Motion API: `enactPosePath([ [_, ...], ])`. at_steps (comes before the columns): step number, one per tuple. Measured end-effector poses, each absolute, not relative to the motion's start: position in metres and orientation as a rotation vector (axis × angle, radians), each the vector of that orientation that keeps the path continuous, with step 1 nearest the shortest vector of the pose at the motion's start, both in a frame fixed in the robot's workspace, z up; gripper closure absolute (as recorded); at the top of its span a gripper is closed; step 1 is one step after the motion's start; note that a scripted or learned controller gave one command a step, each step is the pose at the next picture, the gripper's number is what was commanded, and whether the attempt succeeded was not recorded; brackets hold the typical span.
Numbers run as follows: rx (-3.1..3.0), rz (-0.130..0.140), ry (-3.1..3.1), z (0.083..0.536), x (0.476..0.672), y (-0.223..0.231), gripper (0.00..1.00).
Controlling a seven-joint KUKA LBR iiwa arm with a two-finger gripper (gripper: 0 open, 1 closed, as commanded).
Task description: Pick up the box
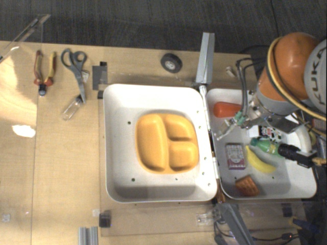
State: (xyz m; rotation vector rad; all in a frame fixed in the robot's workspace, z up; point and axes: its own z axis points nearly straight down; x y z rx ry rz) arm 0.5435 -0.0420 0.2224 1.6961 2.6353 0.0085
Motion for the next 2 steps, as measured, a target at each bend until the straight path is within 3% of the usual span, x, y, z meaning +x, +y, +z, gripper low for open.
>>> enactPosePath([
  [1,1.952,0.004,2.457,0.098,0.513,-0.093,0.0],
  [2,1.946,0.01,2.455,0.109,0.516,-0.092,1.0],
])
